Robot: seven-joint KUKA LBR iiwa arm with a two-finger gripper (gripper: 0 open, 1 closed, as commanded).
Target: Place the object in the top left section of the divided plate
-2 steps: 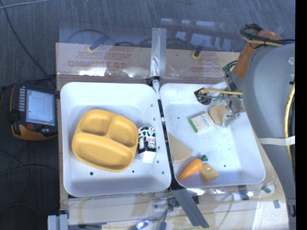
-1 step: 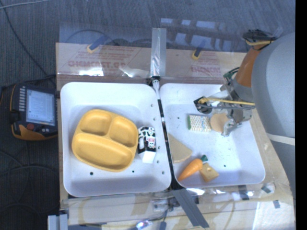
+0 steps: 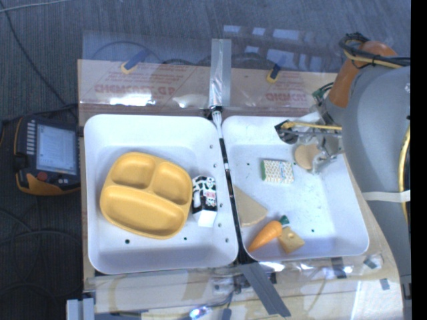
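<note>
- The counter (image 3: 153, 85) carries two shallow white bins side by side: the left bin (image 3: 107, 129) and the right bin (image 3: 347, 212).
- The arm (image 3: 383, 132) reaches in from the right side of the view and stands over the upper right part of the right bin.
- The divided plate (image 3: 145, 193), yellow, lies in the left bin. Its long axis runs from upper left to lower right, one long section runs along its lower side, and two smaller sections lie along its upper side. The top left section (image 3: 135, 170) holds nothing.
- A small black-and-white carton (image 3: 205, 197) stands just beside the plate's right edge.
- In the right bin lie a tan wedge (image 3: 248, 210) against the dividing wall, a carrot (image 3: 267, 233) with its tip pointing lower left and its green top to the upper right, a small tan block (image 3: 291, 241) touching the carrot's top, a pale dotted rectangle (image 3: 277, 171) with its long axis roughly level, and a round tan disc (image 3: 305, 157).
- The claw (image 3: 313, 142) is at the round tan disc, which is judged the thing to be moved. Being round, the disc has no evident long axis or heading.
- How far the claw stands open cannot be told, and no object is seen in its hold.
- Step in hand, as judged: pickup, with transport not yet begun.
- Next move, as judged: a secure hold is required, then a lift clear of the dividing wall and a carry to the top left section.
</note>
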